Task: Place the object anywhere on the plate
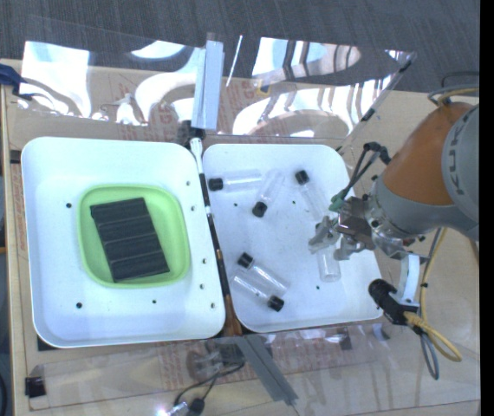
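Metal gripper (332, 243), fingers pinching a clear plastic vial (329, 267); square green plate (132, 235) bears a ribbed black block (129, 237).

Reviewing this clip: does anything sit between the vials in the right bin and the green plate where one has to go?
Yes. The raised rims where the two bins meet lie between the vials and the green plate, so a vial must be lifted over them. On the plate a dark ridged block covers the middle, leaving bare green around it.

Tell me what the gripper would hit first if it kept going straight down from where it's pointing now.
Probably the clear vial lying right under the gripper, near the right side of the right bin. Past that is the bin's white floor. Depth is hard to read from this slanted view, so contact may be off-centre.
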Robot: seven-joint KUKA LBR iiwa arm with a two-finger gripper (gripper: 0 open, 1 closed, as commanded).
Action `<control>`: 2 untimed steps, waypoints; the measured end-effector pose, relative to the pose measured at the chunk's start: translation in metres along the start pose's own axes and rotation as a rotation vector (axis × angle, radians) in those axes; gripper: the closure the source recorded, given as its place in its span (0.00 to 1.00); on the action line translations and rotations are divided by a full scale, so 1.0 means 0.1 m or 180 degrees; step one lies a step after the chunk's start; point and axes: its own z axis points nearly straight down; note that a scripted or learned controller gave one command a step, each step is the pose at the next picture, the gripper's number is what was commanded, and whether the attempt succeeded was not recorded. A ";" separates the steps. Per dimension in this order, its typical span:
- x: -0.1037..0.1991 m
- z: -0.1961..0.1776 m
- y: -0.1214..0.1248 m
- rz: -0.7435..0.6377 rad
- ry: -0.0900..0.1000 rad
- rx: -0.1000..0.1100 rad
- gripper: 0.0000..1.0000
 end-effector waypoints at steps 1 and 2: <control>0.00 0.00 0.00 0.0000 0.0000 0.0000 0.00; 0.00 -1.08 -0.03 0.0179 -0.0001 -0.0007 0.00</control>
